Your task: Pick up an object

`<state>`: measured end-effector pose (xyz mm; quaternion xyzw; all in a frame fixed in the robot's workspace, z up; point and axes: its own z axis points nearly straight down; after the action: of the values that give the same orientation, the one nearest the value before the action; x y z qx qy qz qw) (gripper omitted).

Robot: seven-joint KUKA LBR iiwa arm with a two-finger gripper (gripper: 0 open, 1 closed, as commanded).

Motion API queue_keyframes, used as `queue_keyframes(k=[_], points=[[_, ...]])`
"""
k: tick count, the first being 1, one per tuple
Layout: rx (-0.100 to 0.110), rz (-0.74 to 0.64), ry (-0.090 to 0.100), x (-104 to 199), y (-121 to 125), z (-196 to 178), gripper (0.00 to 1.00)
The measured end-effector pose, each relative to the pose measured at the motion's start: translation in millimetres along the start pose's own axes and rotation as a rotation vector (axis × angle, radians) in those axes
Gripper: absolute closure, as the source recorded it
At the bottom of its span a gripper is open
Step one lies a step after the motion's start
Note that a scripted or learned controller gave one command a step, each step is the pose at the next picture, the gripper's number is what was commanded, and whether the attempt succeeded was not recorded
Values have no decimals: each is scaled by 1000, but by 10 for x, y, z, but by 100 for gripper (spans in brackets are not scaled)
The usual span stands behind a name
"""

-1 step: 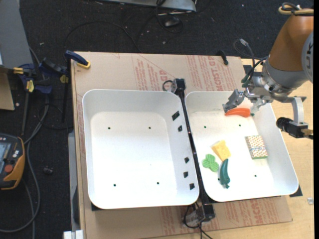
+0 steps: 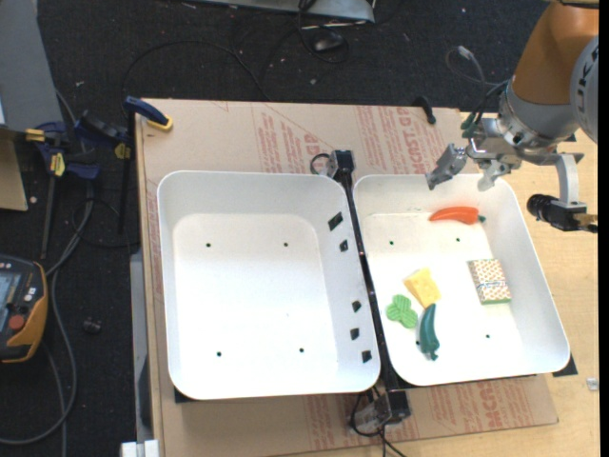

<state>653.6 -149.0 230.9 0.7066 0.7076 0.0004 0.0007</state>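
The gripper hangs spread and empty above a slim orange carrot with a green tip, lying flat.

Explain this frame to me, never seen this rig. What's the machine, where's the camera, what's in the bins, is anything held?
One picture, taken by a fixed camera above the bench, looking down at a slant. The machine is a single robot arm, grey with an orange band, reaching in from the right. At its tip is a two-finger end effector, fingers spread apart, hanging over the far edge of the right bin. Nothing sits between the fingers, so nothing is held.

Two shallow white bins sit side by side on a cardboard sheet. The left bin has only small dark dots on its floor. The right bin has five small items: an orange carrot-like piece nearest the end effector, a yellow block, a patterned box, a light green piece and a dark green piece.
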Motion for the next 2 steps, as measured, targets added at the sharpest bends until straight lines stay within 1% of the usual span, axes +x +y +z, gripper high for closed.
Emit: queue_keyframes(k=[1, 2], points=[[1, 4, -1, -330, -169, -158, 0], [2, 1, 0, -313, -165, -148, 0]])
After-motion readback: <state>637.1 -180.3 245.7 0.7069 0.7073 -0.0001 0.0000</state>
